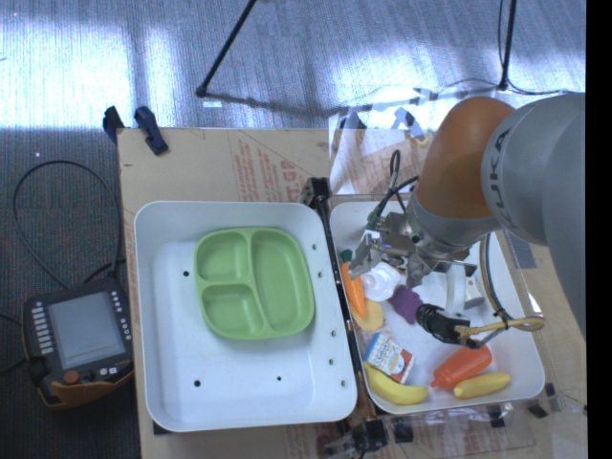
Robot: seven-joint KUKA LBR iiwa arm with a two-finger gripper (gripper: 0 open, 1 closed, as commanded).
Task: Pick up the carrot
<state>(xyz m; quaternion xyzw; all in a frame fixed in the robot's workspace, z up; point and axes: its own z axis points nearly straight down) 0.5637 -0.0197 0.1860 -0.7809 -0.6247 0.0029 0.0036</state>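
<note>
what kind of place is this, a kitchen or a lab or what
Most likely a robotics lab, not a kitchen. A grey and orange arm reaches over two white bins on a cardboard-topped bench, a teach pendant lies on the carpet, and tripod legs stand behind. The food, such as the carrot, looks like toys.

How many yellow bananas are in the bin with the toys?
2. One banana lies at the right bin's front edge, below the little carton. The other banana lies near the front right corner, beside the orange bottle. The arm could hide more.
</note>
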